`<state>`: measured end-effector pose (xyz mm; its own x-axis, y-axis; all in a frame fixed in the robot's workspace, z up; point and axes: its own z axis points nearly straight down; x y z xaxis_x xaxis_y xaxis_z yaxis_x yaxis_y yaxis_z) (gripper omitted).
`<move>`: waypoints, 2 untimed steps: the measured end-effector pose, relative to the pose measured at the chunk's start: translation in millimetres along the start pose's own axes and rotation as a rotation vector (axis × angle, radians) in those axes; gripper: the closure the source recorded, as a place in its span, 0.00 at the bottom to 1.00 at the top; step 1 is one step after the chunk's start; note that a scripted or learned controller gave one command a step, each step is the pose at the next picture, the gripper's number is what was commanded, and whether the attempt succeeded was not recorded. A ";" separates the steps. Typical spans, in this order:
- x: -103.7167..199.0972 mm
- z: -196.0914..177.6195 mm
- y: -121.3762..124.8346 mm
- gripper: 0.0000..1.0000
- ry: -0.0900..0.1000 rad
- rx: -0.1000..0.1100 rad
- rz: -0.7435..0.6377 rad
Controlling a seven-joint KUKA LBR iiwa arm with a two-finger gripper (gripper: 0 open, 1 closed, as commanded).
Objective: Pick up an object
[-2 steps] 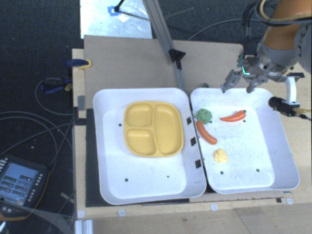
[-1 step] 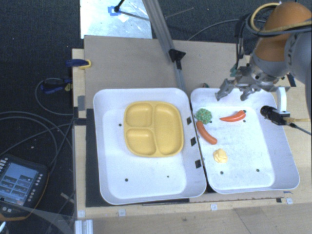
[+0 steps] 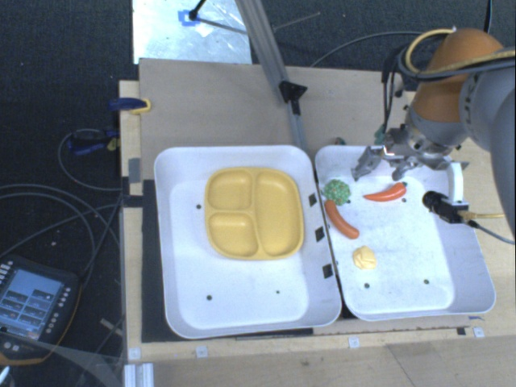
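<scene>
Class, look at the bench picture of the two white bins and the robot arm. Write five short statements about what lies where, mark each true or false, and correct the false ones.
1. The yellow divided plate lies in the left bin. True.
2. The broccoli piece lies on the yellow divided plate. False: it lies in the right bin, near its left wall.
3. The red chili pepper lies in the right bin. True.
4. The gripper hangs above the left bin. False: it is over the right bin's far end.
5. The sausage is held by the gripper. False: it lies on the bin floor.
</scene>
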<state>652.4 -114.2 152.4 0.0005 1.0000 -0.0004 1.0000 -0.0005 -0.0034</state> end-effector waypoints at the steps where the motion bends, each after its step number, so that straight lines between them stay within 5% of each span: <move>1: 8.6 53.2 5.4 0.00 0.001 -0.007 -0.005; 2: 7.2 38.5 7.3 1.00 -0.002 -0.015 -0.005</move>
<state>659.6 -107.0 113.9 -0.0049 1.0000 -0.0021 0.9999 0.0049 0.0113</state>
